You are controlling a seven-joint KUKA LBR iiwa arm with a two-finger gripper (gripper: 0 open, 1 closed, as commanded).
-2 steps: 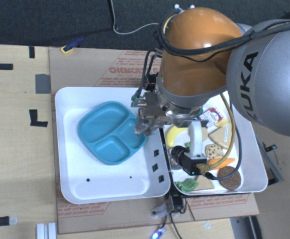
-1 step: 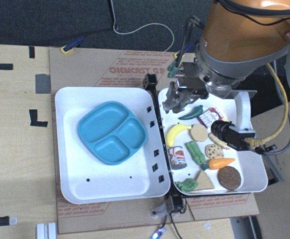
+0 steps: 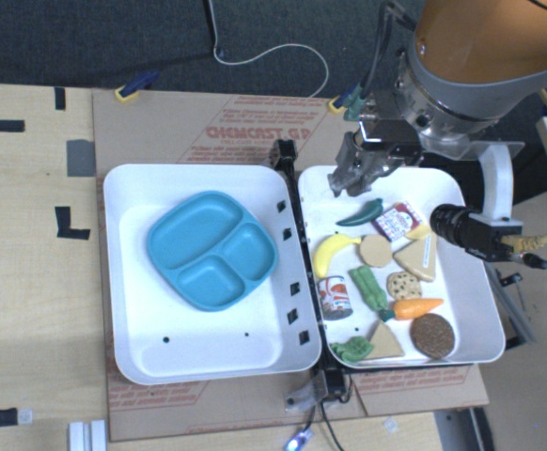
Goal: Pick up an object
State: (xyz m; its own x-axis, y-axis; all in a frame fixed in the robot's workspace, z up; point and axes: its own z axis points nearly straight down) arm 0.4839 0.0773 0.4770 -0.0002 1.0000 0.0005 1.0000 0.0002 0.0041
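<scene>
My gripper (image 3: 347,184) hangs over the back left part of the right bin (image 3: 471,332), above its pile of toy food. Just in front of it lie a dark green pepper (image 3: 359,215) and a yellow banana (image 3: 332,250). Further on are a red packet (image 3: 396,221), a small can (image 3: 335,297), a green pickle (image 3: 369,287), a cookie (image 3: 404,284), a carrot (image 3: 416,307) and a brown patty (image 3: 432,334). I see nothing held under the gripper.
The left bin (image 3: 142,346) holds a blue divided plate (image 3: 211,249). A black clamp strip (image 3: 297,252) runs between the two bins. A black cylinder (image 3: 466,229) on the arm juts over the right bin's far side. A white cable (image 3: 255,59) lies behind the bench.
</scene>
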